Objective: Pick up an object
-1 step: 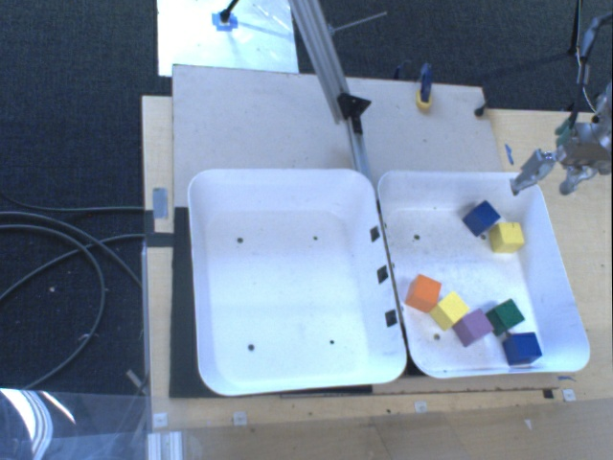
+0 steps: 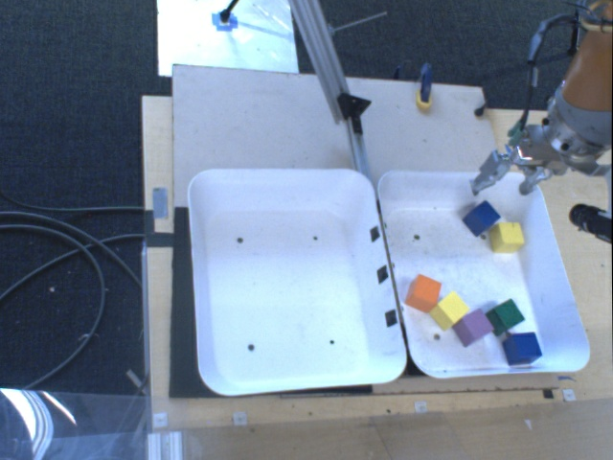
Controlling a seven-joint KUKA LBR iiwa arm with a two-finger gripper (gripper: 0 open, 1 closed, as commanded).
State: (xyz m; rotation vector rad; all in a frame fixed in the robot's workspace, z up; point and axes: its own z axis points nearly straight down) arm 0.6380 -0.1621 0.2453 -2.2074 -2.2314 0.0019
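While my pincer (image 2: 508,173) hangs spread open, holding nothing, a blue cube (image 2: 481,218) sits just below it.

A grey robot arm (image 2: 578,123) with an orange band above its wrist. Dark cables loop beside the band. Its metallic gripper (image 2: 510,174) has two pale fingers, blurred at this distance.
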